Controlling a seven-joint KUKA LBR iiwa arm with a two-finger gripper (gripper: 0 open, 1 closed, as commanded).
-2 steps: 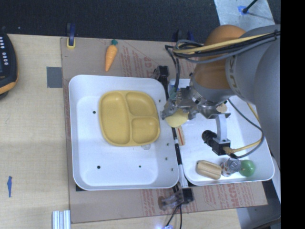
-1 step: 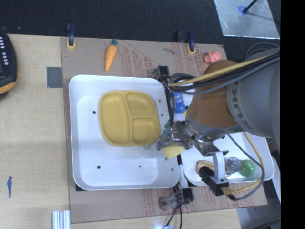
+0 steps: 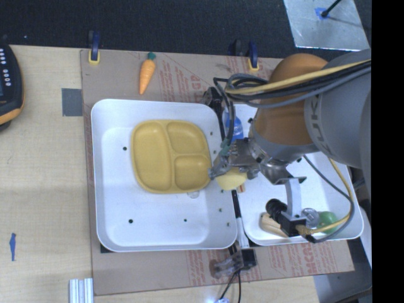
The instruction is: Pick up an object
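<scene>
Grey metal with an orange band, the arm (image 3: pixel 328 125) comes in from the right and bends low over the two bins. Its gripper (image 3: pixel 228 168) points down at the spot where the bins meet. A yellow lump (image 3: pixel 231 179) sits just under the gripper, touching it, right by the wall between the bins. It is too hard to see if the gripper is spread or squeezed tight, or if it has hold of the lump.

Closest to us is a brown cardboard sheet (image 3: pixel 158 270) lying on the wooden bench (image 3: pixel 44 201). Both bins stand on it. In the near corner of the right bin (image 3: pixel 255 197) lie a green thing (image 3: pixel 327 218) and a tan thing (image 3: pixel 270 225), near each other.

The left bin (image 3: pixel 158 226) is white and holds a yellow plate (image 3: pixel 169 155) with three parts. The plate lies flat, and its right edge is just beside the lump.

A bit farther back, a small blue thing (image 3: pixel 236 130) shows beside the arm.

Past the left bin, a toy carrot (image 3: pixel 146 73) lies on the cardboard. Two blue clamps (image 3: pixel 95 48) (image 3: pixel 252 54) grip the far edge of the sheet. A grey patch (image 3: pixel 71 101) is on the bench to the left, and a black and orange handset (image 3: pixel 7 84) lies at the left edge.

Farthest away is dark floor (image 3: pixel 158 11) with a pale grey sheet (image 3: pixel 323 14) on it.
</scene>
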